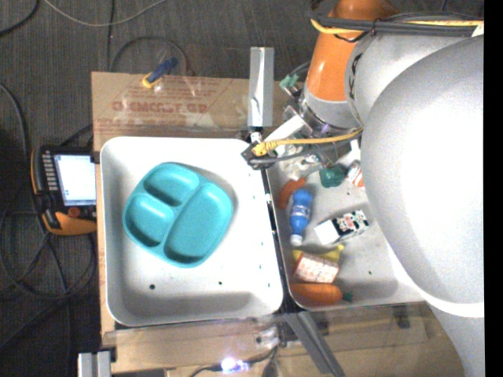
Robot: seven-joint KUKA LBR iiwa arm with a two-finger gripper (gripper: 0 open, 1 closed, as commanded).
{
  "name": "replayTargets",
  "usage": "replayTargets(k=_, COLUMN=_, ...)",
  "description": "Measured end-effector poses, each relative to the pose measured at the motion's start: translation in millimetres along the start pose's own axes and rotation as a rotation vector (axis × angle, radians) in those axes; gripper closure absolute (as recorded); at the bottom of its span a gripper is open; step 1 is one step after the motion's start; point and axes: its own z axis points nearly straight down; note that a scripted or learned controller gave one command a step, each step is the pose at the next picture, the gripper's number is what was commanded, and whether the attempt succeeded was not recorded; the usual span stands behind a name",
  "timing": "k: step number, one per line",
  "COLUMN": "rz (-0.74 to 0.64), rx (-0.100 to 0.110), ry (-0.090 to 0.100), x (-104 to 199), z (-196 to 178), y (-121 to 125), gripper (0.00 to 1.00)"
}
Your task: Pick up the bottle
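While the grey arm [424, 132] leans in from the right, its pincer [308, 155] hangs over the far end of the right bin [357, 273]. Clenched or released, that cannot be told from this angle, because the wrist covers it. The bottle [300, 214], blue with a white cap, lies on the bin floor close to the left wall, near the pincer but apart from it. An orange piece [289, 191] sits just beside the bottle's upper end, and a white box [342, 226] lies to its right. Nearer the front come a red-and-white packet [317, 268] and what looks like a carrot [318, 293]. Over in the left bin [196, 289], a teal divided plate [181, 222] rests alone.
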Motion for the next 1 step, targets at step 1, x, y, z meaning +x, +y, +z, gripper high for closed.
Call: replayTargets(k=1, rz=0.169, rx=0.004, ry=-0.003, x=-80.0, z=71.0, y=30.2, gripper=1.0)
